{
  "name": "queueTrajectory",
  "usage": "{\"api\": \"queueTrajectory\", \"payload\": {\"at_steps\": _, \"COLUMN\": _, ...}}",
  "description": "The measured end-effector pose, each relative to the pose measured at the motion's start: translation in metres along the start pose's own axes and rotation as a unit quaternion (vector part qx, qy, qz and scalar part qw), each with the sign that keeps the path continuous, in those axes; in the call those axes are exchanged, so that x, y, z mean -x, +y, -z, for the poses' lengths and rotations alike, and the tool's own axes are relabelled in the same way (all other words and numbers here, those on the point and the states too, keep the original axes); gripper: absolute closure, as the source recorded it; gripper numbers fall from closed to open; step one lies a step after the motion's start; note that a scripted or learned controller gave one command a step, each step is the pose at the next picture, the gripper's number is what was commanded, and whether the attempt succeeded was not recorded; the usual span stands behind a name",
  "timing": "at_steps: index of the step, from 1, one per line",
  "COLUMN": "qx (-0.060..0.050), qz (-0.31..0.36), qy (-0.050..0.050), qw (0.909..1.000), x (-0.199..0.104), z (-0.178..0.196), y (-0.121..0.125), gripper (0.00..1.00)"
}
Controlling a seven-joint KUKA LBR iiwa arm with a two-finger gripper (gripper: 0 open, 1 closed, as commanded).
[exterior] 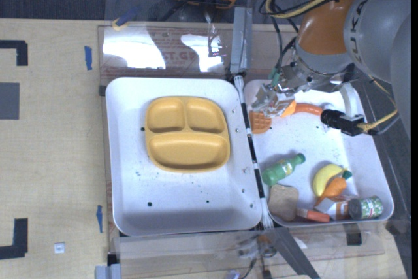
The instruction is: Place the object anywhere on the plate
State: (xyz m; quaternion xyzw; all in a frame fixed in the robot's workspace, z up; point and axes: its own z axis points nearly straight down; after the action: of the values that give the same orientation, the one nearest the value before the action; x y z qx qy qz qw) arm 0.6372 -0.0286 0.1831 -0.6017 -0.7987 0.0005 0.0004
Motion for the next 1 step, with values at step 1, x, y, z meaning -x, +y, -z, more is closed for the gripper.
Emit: {"api": "queueTrajectory", "payload": {"at_steps": 1, "qx": -0.002, "qz": 0.002, "qy": 0.001, "qw": 1.0, "x": 0.009, "z": 0.0, "y": -0.011, "gripper": 1.0}}
